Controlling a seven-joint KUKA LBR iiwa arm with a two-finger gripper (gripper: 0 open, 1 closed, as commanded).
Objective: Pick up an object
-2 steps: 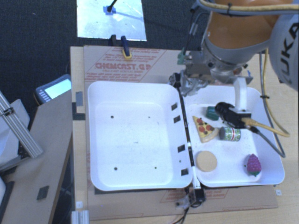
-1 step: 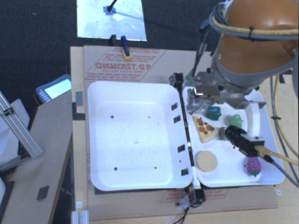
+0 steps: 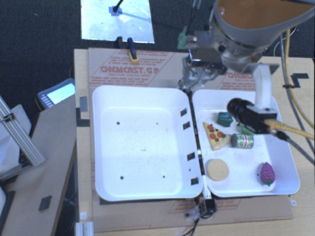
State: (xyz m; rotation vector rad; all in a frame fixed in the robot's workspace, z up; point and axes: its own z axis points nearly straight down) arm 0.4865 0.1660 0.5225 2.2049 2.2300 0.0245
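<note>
The arm reaches in from the right, its grey body and orange band high over the far edge of the right bin [image 3: 288, 181]. The end effector [image 3: 191, 85] hangs at the far end of the divider between the two bins; whether its fingers are apart or closed, I cannot tell, and nothing shows between them. In the right bin lie a pizza slice [image 3: 216, 135] near the divider, a round cookie [image 3: 217, 170] nearer the front, a small can [image 3: 242, 141] just right of the pizza, a green block [image 3: 224, 118] farther back, and a purple grape bunch [image 3: 267, 173] toward the near right corner. The left bin [image 3: 98, 132] sits beside it on the surface [image 3: 81, 63].
</note>
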